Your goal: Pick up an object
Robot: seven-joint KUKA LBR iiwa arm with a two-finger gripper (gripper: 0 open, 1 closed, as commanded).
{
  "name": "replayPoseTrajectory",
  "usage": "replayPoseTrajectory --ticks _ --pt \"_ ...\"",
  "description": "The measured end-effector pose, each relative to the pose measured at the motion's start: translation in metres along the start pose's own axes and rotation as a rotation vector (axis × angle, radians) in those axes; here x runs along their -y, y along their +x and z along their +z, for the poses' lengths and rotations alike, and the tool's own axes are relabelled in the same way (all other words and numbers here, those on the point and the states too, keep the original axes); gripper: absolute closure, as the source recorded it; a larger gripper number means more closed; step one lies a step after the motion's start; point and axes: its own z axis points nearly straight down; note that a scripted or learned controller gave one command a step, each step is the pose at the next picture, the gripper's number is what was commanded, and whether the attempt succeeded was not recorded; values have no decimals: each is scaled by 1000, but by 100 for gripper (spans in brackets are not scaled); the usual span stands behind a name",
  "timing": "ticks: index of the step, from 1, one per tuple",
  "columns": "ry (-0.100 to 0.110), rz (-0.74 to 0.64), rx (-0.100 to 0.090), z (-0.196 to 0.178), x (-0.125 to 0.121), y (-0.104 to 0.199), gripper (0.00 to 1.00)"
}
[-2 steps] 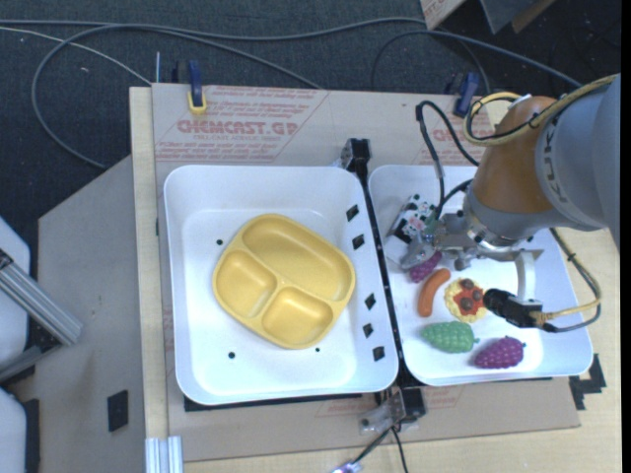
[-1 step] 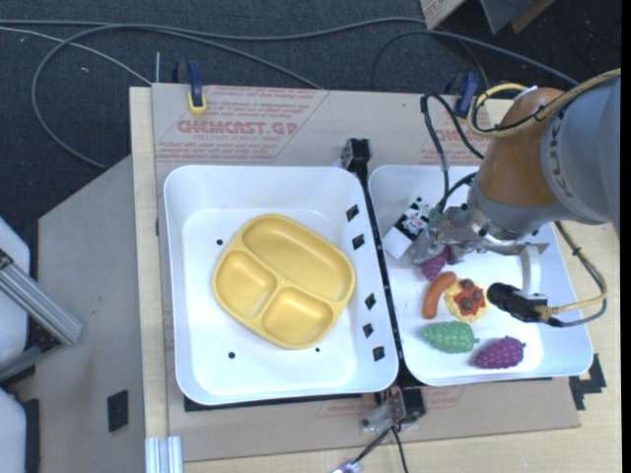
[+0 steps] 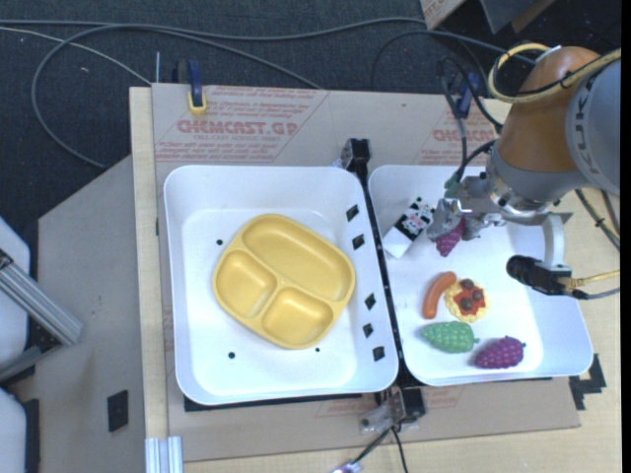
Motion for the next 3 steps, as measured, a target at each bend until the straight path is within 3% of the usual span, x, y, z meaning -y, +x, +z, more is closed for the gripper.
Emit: replayPoseTrajectory --ticks 1,3 --pt "-1 0 0 -54 -2 0 100" --pt "4 -4 -2 -54 -27 111 100"
